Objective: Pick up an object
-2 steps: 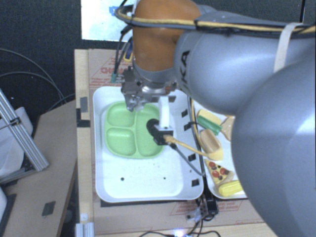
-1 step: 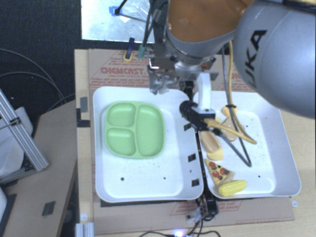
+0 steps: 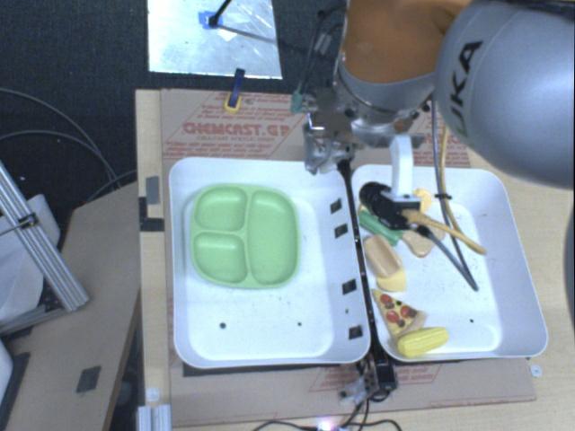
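While the gripper hangs over the back rim where the two bins meet, the job looks to be at its start. The arm is getting into place and nothing is picked up yet. I cannot tell if the gripper is open or closed, and I see no toy in it.

The things to pick lie in the right bin. They sit in a row down its left side, close to the wall between the bins. The left bin has just the green plate, lying flat.

I think the next move is to choose one thing, go over it, and come straight down. The yellow corn at the front looks easiest, for it has room on its right. The pizza slice just behind it is flat, so it may be hard to grab. The things further back are bunched up, so the gripper could bump two at once.

Now the count:
- Two bins.
- One green plate, with three spaces.
- One yellow corn.
- One pizza slice.
- One tan piece like bread.
- One long green thing.
- One tan thing like a spoon.

That makes five small things in the right bin.
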